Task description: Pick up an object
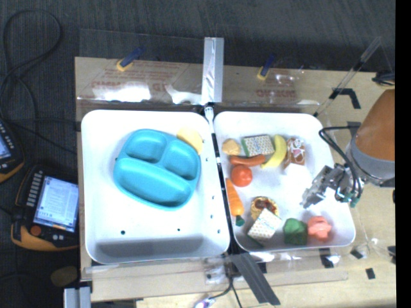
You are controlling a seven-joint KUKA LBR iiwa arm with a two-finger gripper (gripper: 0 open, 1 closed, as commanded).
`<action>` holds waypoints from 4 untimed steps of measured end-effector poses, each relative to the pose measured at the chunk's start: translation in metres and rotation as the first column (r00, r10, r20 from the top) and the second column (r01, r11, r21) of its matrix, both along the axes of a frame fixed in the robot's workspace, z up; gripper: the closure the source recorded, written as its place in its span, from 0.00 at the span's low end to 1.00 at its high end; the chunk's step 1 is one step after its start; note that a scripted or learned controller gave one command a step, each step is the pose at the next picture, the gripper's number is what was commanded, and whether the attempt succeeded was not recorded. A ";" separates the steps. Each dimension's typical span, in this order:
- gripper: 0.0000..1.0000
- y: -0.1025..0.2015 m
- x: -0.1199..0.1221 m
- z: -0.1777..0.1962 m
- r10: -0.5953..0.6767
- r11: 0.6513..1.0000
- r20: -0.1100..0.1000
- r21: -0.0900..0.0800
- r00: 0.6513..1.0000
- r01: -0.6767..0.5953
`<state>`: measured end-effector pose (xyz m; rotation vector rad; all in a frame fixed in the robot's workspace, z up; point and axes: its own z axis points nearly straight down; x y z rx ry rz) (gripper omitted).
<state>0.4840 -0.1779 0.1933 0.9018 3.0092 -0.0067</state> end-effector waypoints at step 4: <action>1.00 -0.018 0.038 0.041 -0.662 0.749 0.003 0.000 0.749 0.662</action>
